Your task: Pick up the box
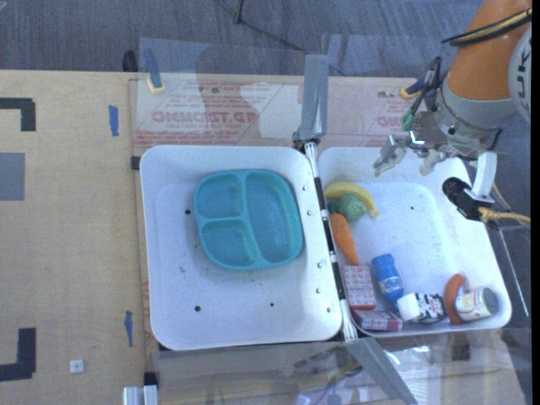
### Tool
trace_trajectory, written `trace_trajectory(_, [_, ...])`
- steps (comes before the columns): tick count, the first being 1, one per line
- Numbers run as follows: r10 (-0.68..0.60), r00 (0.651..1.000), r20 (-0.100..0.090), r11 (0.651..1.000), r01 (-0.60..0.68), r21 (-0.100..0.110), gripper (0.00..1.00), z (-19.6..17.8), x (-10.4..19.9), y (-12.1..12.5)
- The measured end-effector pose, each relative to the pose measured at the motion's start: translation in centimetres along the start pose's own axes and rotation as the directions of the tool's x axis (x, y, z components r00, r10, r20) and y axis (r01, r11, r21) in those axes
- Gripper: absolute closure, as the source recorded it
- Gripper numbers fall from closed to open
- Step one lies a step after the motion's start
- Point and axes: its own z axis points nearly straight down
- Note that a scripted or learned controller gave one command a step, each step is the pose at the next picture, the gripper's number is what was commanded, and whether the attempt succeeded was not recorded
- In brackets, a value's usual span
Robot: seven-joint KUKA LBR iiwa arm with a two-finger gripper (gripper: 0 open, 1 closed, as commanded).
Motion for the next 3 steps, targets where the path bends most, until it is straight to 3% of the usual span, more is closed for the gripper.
trace_trajectory(1, [0.108, 0.994, 0.0, 0.994, -0.108, 0.001, 0.0, 9.8, -2.5, -10.6])
trace_trajectory(2, [0.21, 0.978, 0.0, 0.978, -0.21, -0.012, 0.0, 13.9, -0.9, -14.3])
trace_trajectory(3, [0.453, 0.891, 0.0, 0.891, -0.453, -0.008, 0.0, 14.0, -2.2, -6.7])
